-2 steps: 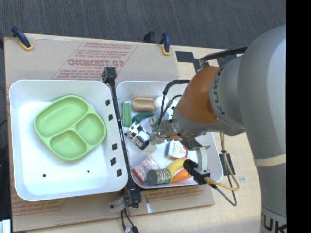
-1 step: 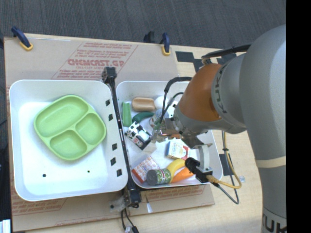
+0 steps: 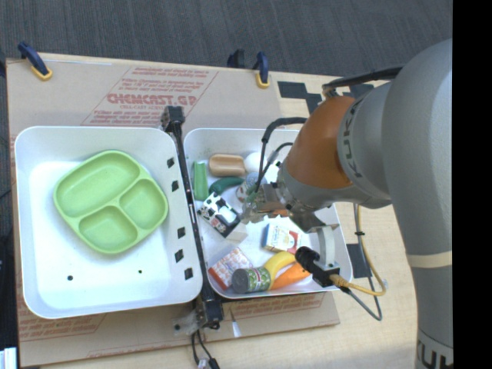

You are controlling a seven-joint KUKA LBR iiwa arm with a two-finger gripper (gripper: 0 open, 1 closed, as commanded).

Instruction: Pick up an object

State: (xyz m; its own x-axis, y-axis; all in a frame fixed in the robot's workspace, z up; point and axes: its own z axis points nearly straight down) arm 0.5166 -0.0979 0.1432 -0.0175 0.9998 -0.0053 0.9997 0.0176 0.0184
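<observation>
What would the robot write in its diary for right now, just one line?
arm: over right bin | gripper: low among toys, grip unclear | green plate: left bin

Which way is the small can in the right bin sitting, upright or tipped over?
Tipped over. The can lies on its side along the right bin's near edge, dark end facing left, touching the banana and carrot.

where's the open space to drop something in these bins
The left bin has bare floor all around the green divided plate, widest below it toward the near rim and down its left side. The right bin is crowded: bread roll, green pieces, a can, a banana and packets fill it, with the arm over its middle.
</observation>
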